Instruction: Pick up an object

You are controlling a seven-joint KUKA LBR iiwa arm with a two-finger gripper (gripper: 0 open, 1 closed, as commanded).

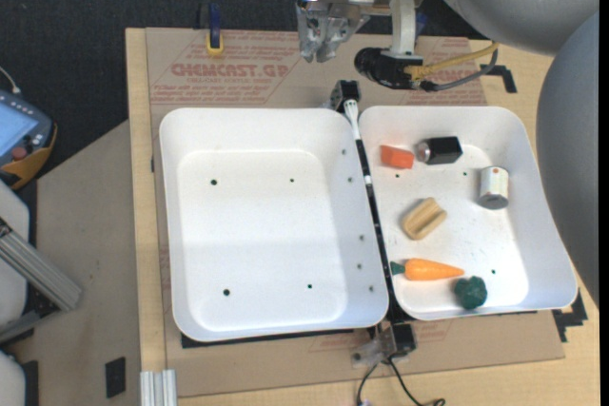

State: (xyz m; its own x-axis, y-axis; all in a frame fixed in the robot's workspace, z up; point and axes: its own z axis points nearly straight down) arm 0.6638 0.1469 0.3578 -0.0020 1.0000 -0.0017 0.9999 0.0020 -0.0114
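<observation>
- Two shallow white bins lie side by side on the desk (238, 62).
- Above the far edge hangs the metal hand (322, 41), touching nothing; its opening cannot be told.
- Right bin (542, 233) holds an orange carrot (430, 270), tan wooden block (423, 219), and silver cylinder (492, 186).

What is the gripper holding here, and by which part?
Nothing is visibly held: the gripper hangs above the cardboard behind the bins, with no object between its fingers.
</observation>
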